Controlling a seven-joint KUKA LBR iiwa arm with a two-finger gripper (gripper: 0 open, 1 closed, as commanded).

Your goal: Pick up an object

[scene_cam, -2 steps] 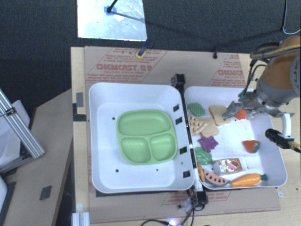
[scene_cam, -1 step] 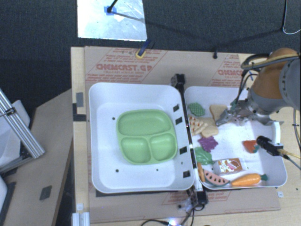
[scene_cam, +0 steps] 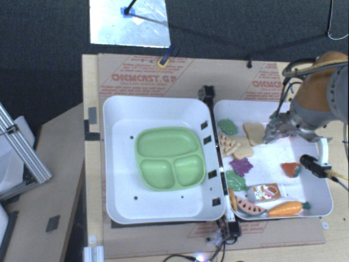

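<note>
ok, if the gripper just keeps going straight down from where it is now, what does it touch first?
Likely the tan bread-slice toy: the gripper hangs at its right edge in the right bin. Depth is unclear from this slanted view, so it could land on bare bin floor just beside it.

Grey robot arm (scene_cam: 327, 91) with an orange band reaches in from the right, bent downward; its gripper (scene_cam: 272, 132) tip looks blurred, possibly mid-motion.
</note>
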